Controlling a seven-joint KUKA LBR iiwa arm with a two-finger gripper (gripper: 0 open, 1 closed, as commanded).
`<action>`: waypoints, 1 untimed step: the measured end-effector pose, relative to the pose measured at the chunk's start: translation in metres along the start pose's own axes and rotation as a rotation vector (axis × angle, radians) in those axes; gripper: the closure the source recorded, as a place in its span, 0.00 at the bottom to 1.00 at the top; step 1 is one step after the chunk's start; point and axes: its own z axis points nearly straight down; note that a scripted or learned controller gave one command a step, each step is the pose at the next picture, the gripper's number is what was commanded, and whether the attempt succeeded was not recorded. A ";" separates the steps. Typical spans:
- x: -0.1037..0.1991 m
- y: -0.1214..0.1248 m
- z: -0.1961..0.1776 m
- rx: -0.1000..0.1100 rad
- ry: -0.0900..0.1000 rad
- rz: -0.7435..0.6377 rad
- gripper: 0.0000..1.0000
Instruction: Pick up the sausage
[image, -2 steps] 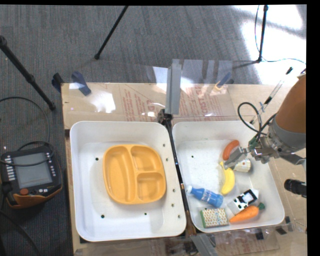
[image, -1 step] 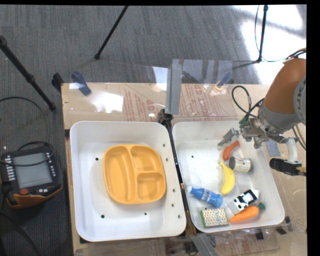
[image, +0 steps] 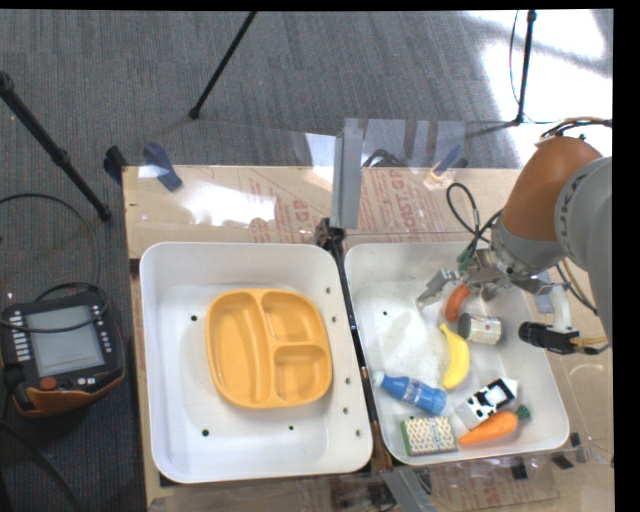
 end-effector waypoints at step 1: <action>-0.001 0.000 -0.008 0.002 -0.004 -0.003 1.00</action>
